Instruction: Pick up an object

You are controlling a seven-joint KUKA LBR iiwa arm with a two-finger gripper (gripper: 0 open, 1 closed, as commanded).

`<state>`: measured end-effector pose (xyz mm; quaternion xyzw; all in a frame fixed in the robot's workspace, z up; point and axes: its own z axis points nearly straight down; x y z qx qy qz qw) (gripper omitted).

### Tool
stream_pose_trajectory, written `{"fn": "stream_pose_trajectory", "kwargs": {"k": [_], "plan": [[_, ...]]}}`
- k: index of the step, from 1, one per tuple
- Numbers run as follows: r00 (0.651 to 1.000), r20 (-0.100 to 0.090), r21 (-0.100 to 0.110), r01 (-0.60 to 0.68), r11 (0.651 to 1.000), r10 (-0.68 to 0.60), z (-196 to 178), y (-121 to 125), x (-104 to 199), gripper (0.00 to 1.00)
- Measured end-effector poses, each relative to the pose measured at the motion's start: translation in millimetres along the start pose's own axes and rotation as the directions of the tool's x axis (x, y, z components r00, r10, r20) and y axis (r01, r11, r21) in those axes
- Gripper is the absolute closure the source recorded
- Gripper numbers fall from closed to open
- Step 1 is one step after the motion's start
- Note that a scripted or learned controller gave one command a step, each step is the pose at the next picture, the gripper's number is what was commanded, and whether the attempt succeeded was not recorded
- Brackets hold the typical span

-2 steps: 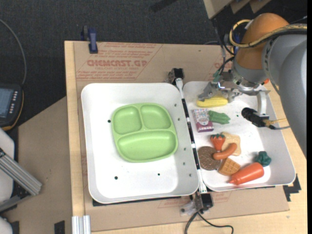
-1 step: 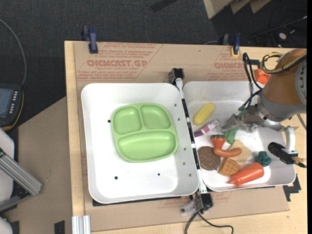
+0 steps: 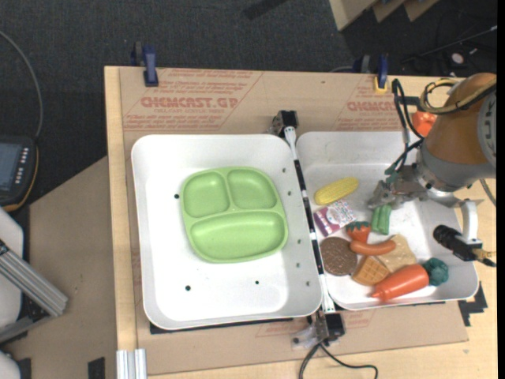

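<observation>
The right bin holds several toy foods. A yellow corn cob lies at its upper left, with a purple-and-white packet under it. Nearer the front are a brown round cookie, a red sausage, a waffle piece and an orange carrot. My gripper hangs low over the middle of this bin, right above a small green piece and to the right of the corn. The wrist hides its tips.
The left bin carries a green divided plate. A black bar runs along the wall between the two bins. The grey arm with its orange band covers the right bin's upper right. Blue clamps grip the bench's back edge.
</observation>
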<state>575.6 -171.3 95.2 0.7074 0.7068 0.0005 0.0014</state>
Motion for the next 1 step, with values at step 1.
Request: {"fn": "stream_pose_trajectory", "kwargs": {"k": [1], "plan": [[1.0, -0.003, -0.011, 0.012, 1.0, -0.012, -96.3, 29.8, 89.1, 1.0]]}}
